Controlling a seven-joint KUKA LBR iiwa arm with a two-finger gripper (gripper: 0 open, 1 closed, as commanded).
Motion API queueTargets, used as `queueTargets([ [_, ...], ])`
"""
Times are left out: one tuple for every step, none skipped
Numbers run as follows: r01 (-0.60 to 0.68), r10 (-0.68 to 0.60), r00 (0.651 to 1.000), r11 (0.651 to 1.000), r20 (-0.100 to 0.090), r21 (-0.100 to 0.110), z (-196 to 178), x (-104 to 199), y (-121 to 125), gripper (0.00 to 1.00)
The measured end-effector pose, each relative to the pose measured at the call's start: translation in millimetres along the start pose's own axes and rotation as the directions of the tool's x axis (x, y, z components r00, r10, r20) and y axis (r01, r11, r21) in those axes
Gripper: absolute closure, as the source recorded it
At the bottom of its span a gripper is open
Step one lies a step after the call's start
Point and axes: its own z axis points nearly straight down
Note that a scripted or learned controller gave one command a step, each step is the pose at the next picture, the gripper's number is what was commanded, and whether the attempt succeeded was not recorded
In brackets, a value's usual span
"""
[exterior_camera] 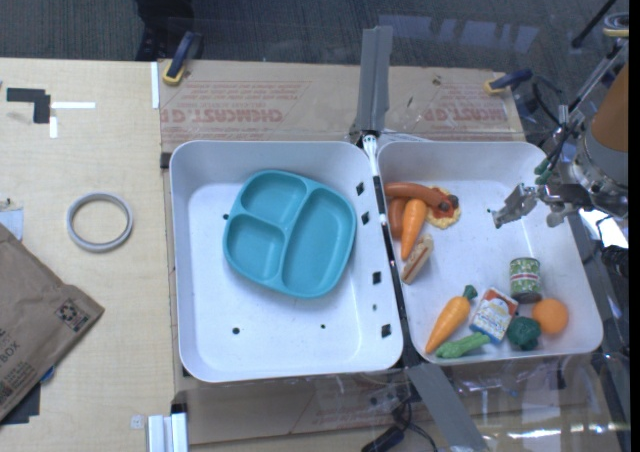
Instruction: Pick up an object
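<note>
1. Two shallow white plastic bins sit side by side on the bench; the left bin (200, 340) holds a teal three-compartment plastic plate (290, 233), lying flat a little toward ten o'clock of the bin's centre.
2. Off the bins at nine o'clock, a grey ring of tape (100, 221) lies on the pale wooden bench top (80, 140), with a brown cardboard box (35, 315) at its seven o'clock.
3. In the right bin (480, 240), against the dividing wall, a toy hot dog (420, 194) lies across the top, an upright orange toy carrot (411, 224) just below it, and a small toy sandwich (417, 260) at the carrot's six o'clock.
4. Along the front edge lie a second orange carrot (449, 321), a green toy pepper (462, 346), a small white carton (492, 314), a green broccoli piece (523, 334) and an orange ball (550, 316), packed close together.
5. A small green-labelled tin can (524, 277) stands just at twelve o'clock of the carton.
6. At two o'clock of the can, the grey two-finger gripper (508, 210) hangs over bare bin floor, its fingers apart and gripping nothing, well clear of every toy.
</note>
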Motion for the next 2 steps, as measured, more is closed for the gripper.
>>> queueTargets([
  [0.063,-0.063,0.998,0.998,-0.006,0.002,90.0,-37.6,-77.9,0.0],
  [0.059,-0.059,0.998,0.998,-0.002,-0.001,80.7,-39.6,-77.0,1.0],
])
